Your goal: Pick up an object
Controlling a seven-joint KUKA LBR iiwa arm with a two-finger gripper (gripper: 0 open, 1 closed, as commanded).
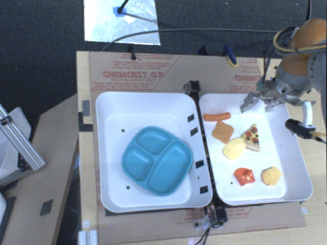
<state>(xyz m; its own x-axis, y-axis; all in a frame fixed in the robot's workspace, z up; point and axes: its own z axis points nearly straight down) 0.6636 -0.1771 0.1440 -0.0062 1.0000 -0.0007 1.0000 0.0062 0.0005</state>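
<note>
At upper right, the gripper hangs spread open and empty over the right bin, above the sausage.

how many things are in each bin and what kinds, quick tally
left bin, blue divided plate: 1
right bin, toy food: 6
- sausage: 1
- brown toast piece: 1
- pizza slice: 1
- pale yellow piece: 1
- red piece: 1
- yellow bumpy piece: 1
total: 7
</note>
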